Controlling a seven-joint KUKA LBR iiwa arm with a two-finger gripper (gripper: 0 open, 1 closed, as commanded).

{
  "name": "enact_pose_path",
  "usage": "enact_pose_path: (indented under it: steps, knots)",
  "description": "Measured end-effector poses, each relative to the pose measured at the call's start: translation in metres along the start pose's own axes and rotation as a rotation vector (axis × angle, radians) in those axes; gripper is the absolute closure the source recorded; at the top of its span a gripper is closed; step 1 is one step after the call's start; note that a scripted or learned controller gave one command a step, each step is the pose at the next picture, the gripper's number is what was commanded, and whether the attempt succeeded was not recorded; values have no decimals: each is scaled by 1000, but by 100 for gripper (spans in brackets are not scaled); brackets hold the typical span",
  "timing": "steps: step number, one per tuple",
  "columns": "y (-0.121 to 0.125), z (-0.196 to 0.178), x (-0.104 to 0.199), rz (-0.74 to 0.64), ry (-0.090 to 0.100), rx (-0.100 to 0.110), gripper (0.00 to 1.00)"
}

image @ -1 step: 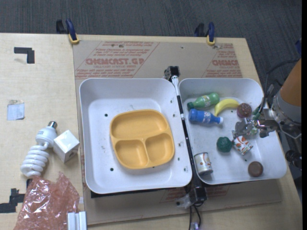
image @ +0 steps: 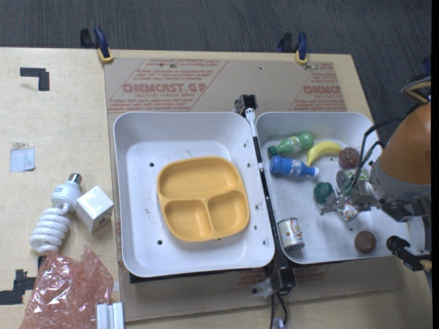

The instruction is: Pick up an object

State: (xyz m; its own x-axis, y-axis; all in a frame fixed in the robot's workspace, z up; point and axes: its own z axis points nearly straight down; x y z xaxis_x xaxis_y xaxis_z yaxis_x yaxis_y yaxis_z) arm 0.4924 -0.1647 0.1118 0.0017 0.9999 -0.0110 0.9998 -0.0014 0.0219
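My gripper is low in the right bin, near its right side, below the orange band of the arm. Just to its left, touching or nearly so, lies a small dark green object. A blue bottle, a green bottle and a yellow banana lie further back in the same bin. Close to the gripper's far side is a dark red round piece. A brown round piece lies at the front right, and a small can at the front left.
The left bin holds a yellow divided plate. On the bench to the left lie a spiral light bulb, a white cube and crumpled pink plastic. The arm covers the right bin's right wall.
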Motion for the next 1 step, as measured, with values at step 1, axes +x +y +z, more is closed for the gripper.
enact_pose_path:
  steps: [1]
  knots:
    - [-10,8,57,4,4,2,0]
